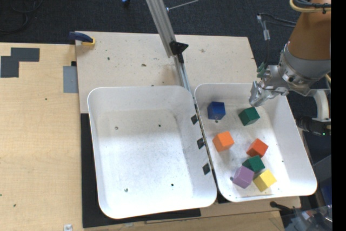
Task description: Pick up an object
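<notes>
Right of frame: gripper (258,96) poised just above green cube (249,116) in right bin (303,170); finger spacing impossible to tell. Below: blue, orange, red, purple, yellow cubes.

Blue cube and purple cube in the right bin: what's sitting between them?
In the camera view, the orange cube lies between the blue cube and the purple cube, roughly on that line; bare bin floor shows on either side of it.

The grey arm (309,35) reaches in from the right. Its gripper (258,96) points down near the right bin's (303,170) far edge.
</notes>
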Robot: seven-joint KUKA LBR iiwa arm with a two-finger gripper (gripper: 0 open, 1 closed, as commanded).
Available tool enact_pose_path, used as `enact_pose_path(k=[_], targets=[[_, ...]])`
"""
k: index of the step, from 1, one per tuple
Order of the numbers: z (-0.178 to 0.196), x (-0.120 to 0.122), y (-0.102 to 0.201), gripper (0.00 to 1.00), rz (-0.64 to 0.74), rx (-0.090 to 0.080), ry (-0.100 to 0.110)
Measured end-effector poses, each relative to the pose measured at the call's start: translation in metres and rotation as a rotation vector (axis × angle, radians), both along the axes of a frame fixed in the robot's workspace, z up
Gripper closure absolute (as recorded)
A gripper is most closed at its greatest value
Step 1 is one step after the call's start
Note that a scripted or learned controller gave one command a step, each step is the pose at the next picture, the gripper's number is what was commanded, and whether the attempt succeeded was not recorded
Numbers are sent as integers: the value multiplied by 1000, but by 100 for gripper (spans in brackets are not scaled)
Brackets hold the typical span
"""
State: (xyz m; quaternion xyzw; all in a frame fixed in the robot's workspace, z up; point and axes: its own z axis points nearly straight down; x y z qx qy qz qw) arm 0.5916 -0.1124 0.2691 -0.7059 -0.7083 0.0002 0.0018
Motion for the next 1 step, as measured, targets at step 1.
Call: enact_pose_path(k=[1], targets=[[1, 5, 56, 100, 1, 0, 1]])
